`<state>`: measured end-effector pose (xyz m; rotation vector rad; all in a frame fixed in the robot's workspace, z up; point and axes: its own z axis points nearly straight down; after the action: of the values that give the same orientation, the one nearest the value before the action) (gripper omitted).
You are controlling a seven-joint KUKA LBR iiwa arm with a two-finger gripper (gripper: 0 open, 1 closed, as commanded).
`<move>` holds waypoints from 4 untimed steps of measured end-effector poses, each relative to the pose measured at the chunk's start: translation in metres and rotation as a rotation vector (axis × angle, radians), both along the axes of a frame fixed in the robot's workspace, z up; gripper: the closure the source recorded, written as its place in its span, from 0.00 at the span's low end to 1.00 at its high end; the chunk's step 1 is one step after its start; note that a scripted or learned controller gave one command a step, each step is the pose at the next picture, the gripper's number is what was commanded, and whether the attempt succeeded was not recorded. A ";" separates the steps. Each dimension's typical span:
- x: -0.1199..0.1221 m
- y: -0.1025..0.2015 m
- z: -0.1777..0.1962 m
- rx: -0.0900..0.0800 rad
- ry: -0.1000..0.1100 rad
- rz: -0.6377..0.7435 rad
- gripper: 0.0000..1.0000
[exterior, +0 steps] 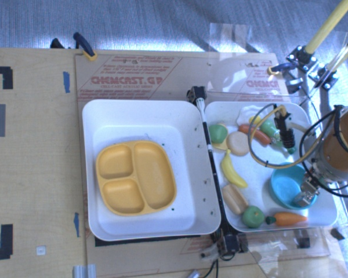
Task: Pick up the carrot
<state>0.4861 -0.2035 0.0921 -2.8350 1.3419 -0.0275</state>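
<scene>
The carrot (290, 218), orange with a green stub at its left end, lies flat near the front right corner of the right bin (325, 213). My gripper (305, 198) hangs over the right rim of a blue bowl (285, 187), a short way above and to the right of the carrot and apart from it. Nothing shows in its grasp. Black cables loop from the wrist across the bin's back half.
The right bin also holds a green apple (253, 216), bread roll (234, 198), banana (232, 171), beige egg shape (239, 144), green ball (218, 133) and a small orange-red piece (257, 135). A yellow divided plate (136, 176) sits in the left bin (104, 120).
</scene>
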 end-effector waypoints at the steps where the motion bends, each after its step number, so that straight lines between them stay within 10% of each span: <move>1: 0.031 -0.012 -0.002 -0.008 0.009 0.571 1.00; 2: 0.011 0.055 0.000 -0.012 0.010 0.680 1.00; 3: 0.003 -0.007 -0.001 -0.012 0.006 0.682 1.00; 4: 0.034 0.082 0.000 -0.007 0.002 0.688 1.00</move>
<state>0.5200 -0.1212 0.0921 -3.1230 0.3077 -0.0245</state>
